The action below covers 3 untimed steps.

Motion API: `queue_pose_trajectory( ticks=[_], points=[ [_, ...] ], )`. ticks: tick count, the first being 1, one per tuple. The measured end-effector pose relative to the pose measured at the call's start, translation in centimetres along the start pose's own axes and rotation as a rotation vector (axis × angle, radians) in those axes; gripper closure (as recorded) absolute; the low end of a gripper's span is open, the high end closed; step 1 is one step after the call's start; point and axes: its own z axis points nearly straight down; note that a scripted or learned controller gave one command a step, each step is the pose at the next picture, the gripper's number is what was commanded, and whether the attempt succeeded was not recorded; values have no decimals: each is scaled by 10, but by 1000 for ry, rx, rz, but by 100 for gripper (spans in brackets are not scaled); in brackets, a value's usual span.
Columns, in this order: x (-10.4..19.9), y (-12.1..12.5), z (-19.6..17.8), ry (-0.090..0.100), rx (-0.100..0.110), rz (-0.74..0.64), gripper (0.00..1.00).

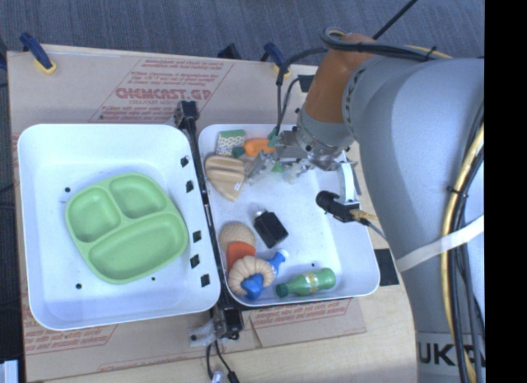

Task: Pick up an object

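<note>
Objects for picking lie scattered in the right-hand shallow white bin (350, 251): a tan ribbed shell-shaped toy (225, 175) near its upper left, a small green-and-white packet (231, 141) at its top edge, an orange piece (257, 147) just beside that, a black rectangular block (270, 228) in the middle, a beige rounded toy (236, 234) touching a red-orange piece (240, 253), a tan croissant-like toy (251, 272) with a blue piece (254, 287) at its lower end, and a green plastic bottle (309, 282) lying on its side along the bottom wall. The gripper (276, 161) is low over the bin's upper part, right by the orange piece and the shell toy; whether its fingers are spread or pinching anything I cannot tell. The grey arm with its orange band (333, 85) reaches in from the right. The left-hand white bin (41, 291) holds a light green divided plate (126, 226). Both bins sit on a cardboard-covered counter (148, 85).
</note>
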Motion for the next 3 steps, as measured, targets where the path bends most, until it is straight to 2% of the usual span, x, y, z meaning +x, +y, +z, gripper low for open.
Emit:
queue_pose_trajectory(
  ticks=[1, 2, 3],
  points=[
    [22, 8, 6, -3, -40, -2, 0],
    [45, 8, 6, -9, -40, 0, 0],
    [50, 8, 6, -14, -40, 1, 0]
  ],
)
